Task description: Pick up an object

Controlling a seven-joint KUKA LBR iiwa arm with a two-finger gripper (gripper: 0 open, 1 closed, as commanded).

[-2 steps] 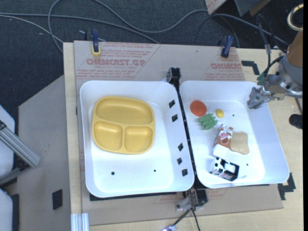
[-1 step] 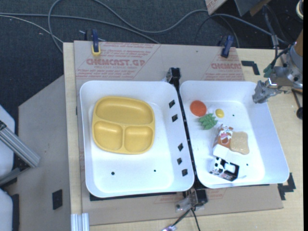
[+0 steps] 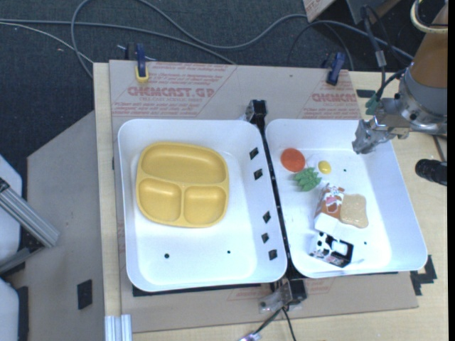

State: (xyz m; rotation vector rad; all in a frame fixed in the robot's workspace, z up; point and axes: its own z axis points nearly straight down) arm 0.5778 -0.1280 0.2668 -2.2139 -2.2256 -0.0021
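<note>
The gripper (image 3: pixel 365 143) was positioned over the right bin (image 3: pixel 398 190); its opening could not be determined. The orange ball (image 3: pixel 292 159), near the divider, was judged light, rigid and slippery; grasping across its middle was advised.

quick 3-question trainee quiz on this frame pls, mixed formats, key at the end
1. True or false: the yellow divided plate lies in the same bin as the orange ball.
2. The gripper is over which part of the right bin? A) far edge B) near edge C) centre
3. Fill in: the green toy lies just on the near side of the ____ ball.

Key: 1 false; 2 A; 3 orange
</note>
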